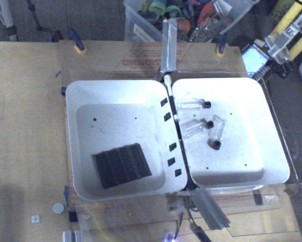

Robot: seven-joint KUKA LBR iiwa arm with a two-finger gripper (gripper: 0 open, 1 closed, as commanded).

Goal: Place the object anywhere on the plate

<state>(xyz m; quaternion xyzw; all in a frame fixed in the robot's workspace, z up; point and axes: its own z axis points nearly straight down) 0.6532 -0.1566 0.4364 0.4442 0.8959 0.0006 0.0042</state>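
The left bin (72,110) holds a dark, ribbed, roughly square slab (122,166) lying flat near its front edge; this appears to serve as the plate. The right bin (272,135) holds three small clear vials with black caps: one (192,104) lying near the divider at the back, one (196,128) just below it, and a third (217,131) angled beside the second, so close that the two look to be touching or nearly so. Which vial is the object is not clear.

The arm (288,21) sits at the upper right corner, well apart from both bins and above the worktop (24,135). The claw cannot be made out, so whether it is open or has hold of anything cannot be told.

Several things could go wrong from here. The vials are clear and round, so a grasp may slip off or send one rolling across the bin floor. The two clustered vials invite a double contact, with the claw nudging one while closing on the other. The vial nearest the divider leaves little room for a finger on that side. On release, a round vial may roll off the ribbed slab, particularly if set across the ribs or dropped from a height.
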